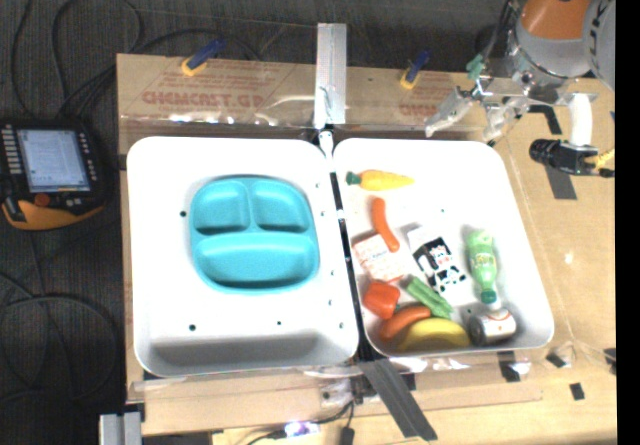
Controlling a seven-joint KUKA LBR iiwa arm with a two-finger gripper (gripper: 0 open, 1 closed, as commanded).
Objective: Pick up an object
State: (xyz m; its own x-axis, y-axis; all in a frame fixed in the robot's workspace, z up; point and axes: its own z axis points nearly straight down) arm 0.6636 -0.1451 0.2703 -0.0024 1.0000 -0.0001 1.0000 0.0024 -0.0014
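Observation:
My gripper (470, 119) hangs above the far edge of the right bin (520, 223), over the cardboard, open with nothing between its splayed fingers. Below it the right bin holds several items: a yellow toy carrot (385, 179) at the far left, an orange-red carrot (381, 221), a small white and red box (371, 253), a black-and-white cow-patterned piece (440, 264), a green bottle (483, 263), a green pepper (428, 295), a red fruit (379, 297), a banana (436, 334) and a grey can (491, 325). None touches the gripper.
A blue divided plate (255, 231) lies in the left bin (160, 333). A metal post (331, 73) stands at the back between the bins. A teach pendant (45, 168) rests on the floor at the left.

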